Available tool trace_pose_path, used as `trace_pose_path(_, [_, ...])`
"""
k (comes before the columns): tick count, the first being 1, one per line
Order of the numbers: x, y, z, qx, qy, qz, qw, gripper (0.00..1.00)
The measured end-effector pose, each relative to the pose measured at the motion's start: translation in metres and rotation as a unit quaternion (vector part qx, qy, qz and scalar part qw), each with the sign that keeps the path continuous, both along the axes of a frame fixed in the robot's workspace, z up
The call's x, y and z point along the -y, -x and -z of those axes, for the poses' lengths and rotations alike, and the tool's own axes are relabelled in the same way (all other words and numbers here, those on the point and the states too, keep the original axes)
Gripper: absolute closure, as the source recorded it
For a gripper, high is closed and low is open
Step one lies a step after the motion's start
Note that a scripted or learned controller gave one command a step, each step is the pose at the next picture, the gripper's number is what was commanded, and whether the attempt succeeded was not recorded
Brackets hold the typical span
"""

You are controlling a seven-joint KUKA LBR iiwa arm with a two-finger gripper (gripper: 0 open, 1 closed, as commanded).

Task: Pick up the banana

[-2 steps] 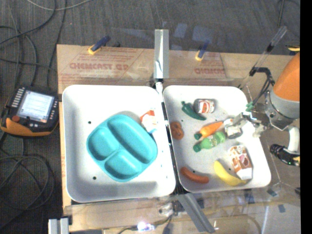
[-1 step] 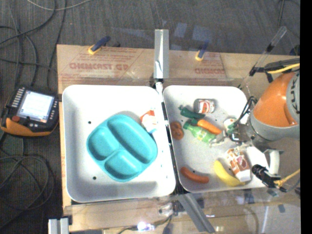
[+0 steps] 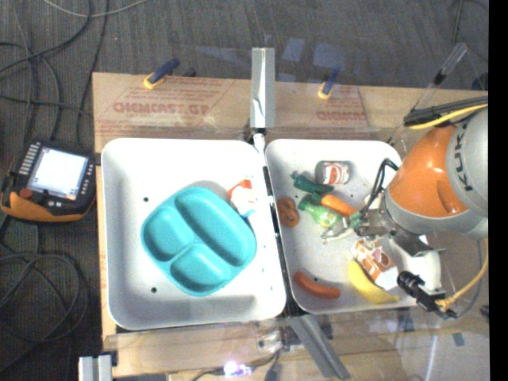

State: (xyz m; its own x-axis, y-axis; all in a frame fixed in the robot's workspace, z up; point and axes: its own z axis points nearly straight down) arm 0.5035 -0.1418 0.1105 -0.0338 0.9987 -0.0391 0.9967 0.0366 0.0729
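Observation:
The yellow banana (image 3: 367, 285) lies at the front right of the right bin (image 3: 305, 159), partly under a small red and white carton (image 3: 375, 261). My gripper (image 3: 354, 227) hangs low over the middle right of that bin. It is a little behind and left of the banana, close to a green item (image 3: 328, 217) and a carrot (image 3: 339, 205). The grey arm with its orange band (image 3: 427, 178) comes in from the right and hides the bin's right side.
The right bin also holds a can (image 3: 333, 172), a green bottle (image 3: 311, 185), a brown doughnut (image 3: 288, 211) and a sausage (image 3: 317, 286). In the left bin (image 3: 127, 292) sit a teal divided plate (image 3: 199, 238) and a small orange and white toy (image 3: 243, 196).

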Motion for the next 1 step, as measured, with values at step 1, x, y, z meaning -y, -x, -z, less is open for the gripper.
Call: trace_pose_path(1, [0.0268,0.0144,0.0215,-0.032,-0.0075,-0.142,0.9893,0.0])
